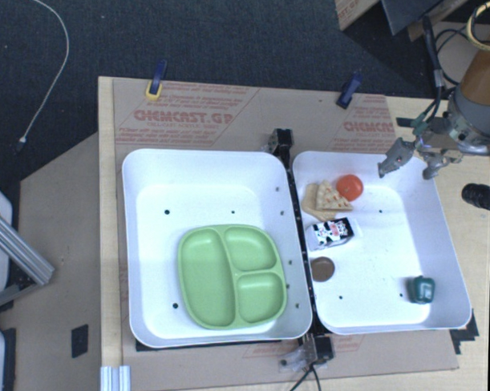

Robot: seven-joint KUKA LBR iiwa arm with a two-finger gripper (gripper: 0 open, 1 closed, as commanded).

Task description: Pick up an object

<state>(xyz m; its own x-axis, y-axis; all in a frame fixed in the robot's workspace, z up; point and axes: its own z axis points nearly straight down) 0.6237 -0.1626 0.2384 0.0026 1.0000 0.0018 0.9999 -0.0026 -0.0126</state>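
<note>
My gripper (412, 164) hangs over the far right corner of the right bin (386, 304), open, with nothing between its fingers (392, 161). Below and to its left lie a small red-orange ball (350, 186) touching a tan waffle-like piece (325, 197). Nearer the front along the bin's left wall sit a black-and-white patterned packet (332, 231) and a brown disc (322, 269). A small teal object (421, 290) rests near the bin's right front corner.
The left bin (149, 187) holds a green three-compartment plate (230, 276). Both bins rest on a cardboard sheet (232, 110) held by a yellow clamp (156, 85) and a blue clamp (348, 90) at the back.
</note>
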